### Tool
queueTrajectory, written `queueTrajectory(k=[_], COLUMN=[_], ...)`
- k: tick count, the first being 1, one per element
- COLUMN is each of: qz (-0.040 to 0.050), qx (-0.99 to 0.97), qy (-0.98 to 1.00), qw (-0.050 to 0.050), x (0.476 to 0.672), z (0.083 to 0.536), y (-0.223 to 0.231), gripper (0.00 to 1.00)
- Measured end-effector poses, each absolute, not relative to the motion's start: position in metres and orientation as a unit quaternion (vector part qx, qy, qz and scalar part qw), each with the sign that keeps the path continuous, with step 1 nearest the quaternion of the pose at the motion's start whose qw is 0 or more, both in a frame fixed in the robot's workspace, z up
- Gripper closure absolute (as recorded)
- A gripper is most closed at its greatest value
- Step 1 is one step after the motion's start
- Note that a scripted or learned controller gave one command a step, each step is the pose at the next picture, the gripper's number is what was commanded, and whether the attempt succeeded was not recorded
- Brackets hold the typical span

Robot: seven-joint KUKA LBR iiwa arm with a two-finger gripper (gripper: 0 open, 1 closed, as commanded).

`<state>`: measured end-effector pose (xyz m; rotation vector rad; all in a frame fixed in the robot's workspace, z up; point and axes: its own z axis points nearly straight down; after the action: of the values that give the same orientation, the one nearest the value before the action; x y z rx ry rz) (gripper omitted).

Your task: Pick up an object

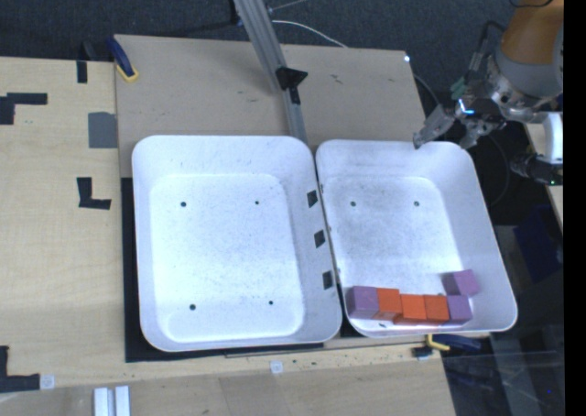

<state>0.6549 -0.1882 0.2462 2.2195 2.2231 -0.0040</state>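
The pincer [438,130] hung above the right bin's [476,187] far rim, whether spread or closed I could not tell, well apart from the purple and orange blocks [412,302] crowded against that bin's near wall.

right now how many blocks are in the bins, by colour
purple blocks: 3, at and
orange blocks: 3, at and
total: 6, all along the near edge of the right bin
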Motion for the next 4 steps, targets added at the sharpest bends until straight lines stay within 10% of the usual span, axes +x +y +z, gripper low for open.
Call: queueTrajectory(k=[2, 3, 4], qz=[-0.0012, -0.0004, 0.0011], qx=[0.704, 0.706, 0.706], qy=[0.710, 0.708, 0.708], qw=[-0.004, -0.001, 0.000], x=[0.629, 0.630, 0.538], z=[0.090, 0.103, 0.196], y=[-0.085, -0.089, -0.058], gripper=[0.00, 1.00, 1.00])
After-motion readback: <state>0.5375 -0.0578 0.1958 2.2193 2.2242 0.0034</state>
